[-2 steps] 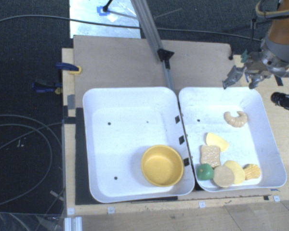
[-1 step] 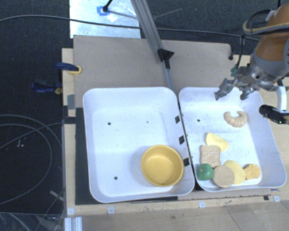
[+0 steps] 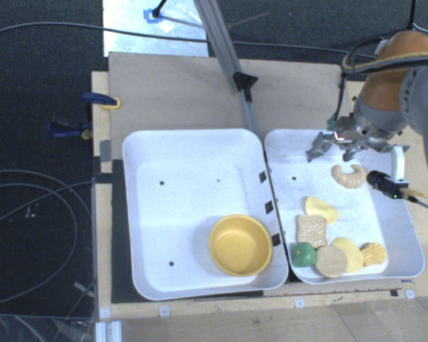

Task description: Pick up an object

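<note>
While the gripper (image 3: 330, 147) hangs over the far end of the right bin (image 3: 285, 148), these points are noted:

Step in hand: the approach is judged to be under way; nothing is seen between the fingers, so no object has yet been picked up.

Jaws: they are seen spread apart, with nothing between them.

Task's thing: no single object is named; the croissant (image 3: 349, 176) lies nearest, just beside the gripper toward the near side, and is judged the likeliest target.

Next move: the gripper would need to be shifted over the croissant, lowered with the jaws astride it, then closed and lifted.

Right bin contents: the croissant; a yellow wedge (image 3: 319, 209); a cracker (image 3: 312, 229) touching it; a green piece (image 3: 304, 254); a tan disc (image 3: 332, 261); a pale yellow piece (image 3: 351, 253); a ridged yellow piece (image 3: 373, 253). The last five are crowded together at the near end.

Left bin (image 3: 164, 148) contents: a yellow bowl (image 3: 240, 245), upright, near the near right corner.

Risk: the crowded near-end items are judged harder to grasp singly.
</note>
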You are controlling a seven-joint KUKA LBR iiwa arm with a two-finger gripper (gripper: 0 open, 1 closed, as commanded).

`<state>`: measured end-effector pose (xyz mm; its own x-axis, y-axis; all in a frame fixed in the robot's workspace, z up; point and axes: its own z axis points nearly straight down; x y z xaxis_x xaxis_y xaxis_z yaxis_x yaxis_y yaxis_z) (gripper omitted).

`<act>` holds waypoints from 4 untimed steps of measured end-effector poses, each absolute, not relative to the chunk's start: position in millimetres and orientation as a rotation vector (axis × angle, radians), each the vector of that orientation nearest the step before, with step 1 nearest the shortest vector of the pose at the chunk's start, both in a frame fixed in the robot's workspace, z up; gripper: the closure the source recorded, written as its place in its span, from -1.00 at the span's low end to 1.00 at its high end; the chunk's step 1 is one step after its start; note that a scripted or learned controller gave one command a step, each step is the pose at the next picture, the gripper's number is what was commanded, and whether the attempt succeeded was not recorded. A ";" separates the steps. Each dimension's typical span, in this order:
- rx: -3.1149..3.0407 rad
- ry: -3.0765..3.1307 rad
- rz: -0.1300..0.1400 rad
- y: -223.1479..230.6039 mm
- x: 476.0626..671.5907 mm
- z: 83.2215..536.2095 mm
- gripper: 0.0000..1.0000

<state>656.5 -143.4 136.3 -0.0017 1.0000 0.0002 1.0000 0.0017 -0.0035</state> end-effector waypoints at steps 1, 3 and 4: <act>-2.219 -2.223 0.002 -142.8 656.4 88.6 -1.00; -2.219 -2.234 -0.008 -138.6 669.4 154.0 1.00; -2.224 -2.231 -0.007 -148.8 673.6 208.8 1.00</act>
<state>673.6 -148.8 208.8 -0.0032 1.0000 -0.0025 1.0000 0.0032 0.0091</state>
